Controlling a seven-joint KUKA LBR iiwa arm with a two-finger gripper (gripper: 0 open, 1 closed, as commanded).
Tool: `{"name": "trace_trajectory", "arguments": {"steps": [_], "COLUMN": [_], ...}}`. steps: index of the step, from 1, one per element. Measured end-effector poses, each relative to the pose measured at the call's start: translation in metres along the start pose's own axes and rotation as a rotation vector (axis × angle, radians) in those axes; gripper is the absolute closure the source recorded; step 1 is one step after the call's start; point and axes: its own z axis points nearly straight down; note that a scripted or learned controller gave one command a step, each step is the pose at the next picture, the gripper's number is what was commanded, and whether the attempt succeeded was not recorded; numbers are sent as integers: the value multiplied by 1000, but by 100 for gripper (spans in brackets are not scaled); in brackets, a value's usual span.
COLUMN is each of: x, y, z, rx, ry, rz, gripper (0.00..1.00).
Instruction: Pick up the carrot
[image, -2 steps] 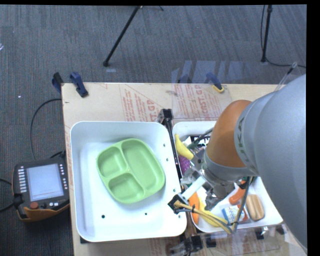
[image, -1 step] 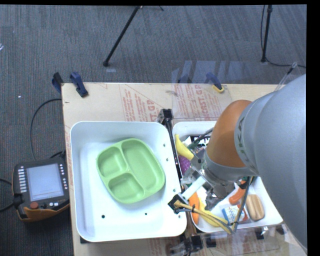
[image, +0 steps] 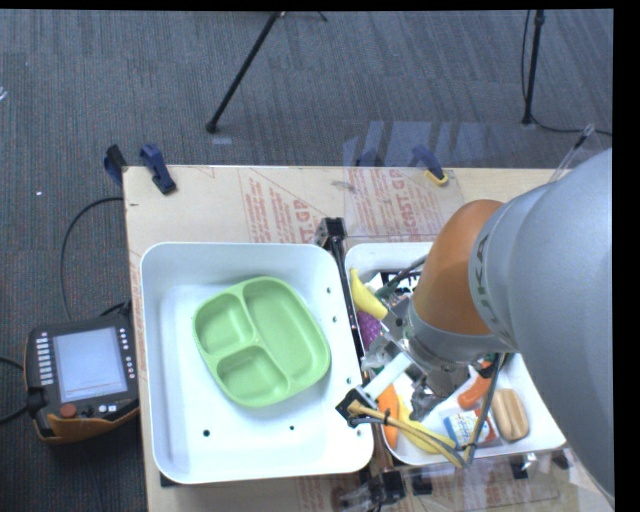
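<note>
In the right bin (image: 540, 432), an orange tapered piece that looks like the carrot (image: 389, 408) lies near the front left corner, partly covered by the robot's gear. My gripper (image: 424, 392) hangs low over the middle of this bin, just right of the carrot. The wrist and arm hide most of the bin floor. A second red-orange slim piece (image: 477, 390) pokes out on the gripper's right side; I cannot tell what it is.
The left bin (image: 165, 300) holds a green divided plate (image: 262, 340). In the right bin a yellow banana (image: 364, 293) and a purple item (image: 372, 328) lie by the left wall, and a tan bun (image: 511, 414) and a blue-white packet (image: 460, 429) sit front right.
</note>
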Motion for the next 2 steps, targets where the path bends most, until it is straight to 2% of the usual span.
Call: {"name": "trace_trajectory", "arguments": {"steps": [2], "x": [0], "y": [0], "z": [0], "rx": [0], "ry": [0], "rz": [0], "gripper": [0]}}
